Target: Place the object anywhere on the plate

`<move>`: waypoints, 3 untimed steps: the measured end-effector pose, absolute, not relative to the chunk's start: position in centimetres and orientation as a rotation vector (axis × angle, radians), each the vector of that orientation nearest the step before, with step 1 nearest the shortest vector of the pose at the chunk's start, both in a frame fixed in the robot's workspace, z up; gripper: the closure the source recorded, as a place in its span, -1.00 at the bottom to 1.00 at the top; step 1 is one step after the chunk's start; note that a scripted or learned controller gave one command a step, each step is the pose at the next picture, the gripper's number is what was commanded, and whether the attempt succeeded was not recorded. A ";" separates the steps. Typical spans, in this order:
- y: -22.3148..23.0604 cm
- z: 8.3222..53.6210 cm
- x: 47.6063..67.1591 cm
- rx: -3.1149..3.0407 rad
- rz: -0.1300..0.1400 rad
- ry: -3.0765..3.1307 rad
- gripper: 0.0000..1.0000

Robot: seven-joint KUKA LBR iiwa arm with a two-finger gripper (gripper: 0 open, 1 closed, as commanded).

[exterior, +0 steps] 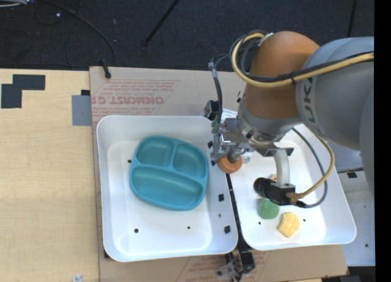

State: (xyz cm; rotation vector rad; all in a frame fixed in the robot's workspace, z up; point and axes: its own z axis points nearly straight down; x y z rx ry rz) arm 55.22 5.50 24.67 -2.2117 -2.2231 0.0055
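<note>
teal plate [168, 172], orange object [230, 164], green ball [267, 208], yellow corn [289, 224], white bins [116, 213]

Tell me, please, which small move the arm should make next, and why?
Probably carry the pincer leftward, toward the blue divided plate. A small orange object sits at its tip, right over the divider between the two bins, so it looks lifted out of the right bin. I cannot confirm the grip. The plate lies flat in the left bin, its compartments bare.
</note>
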 end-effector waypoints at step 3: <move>13.9 22.4 50.9 -2.218 0.007 -2.220 -1.00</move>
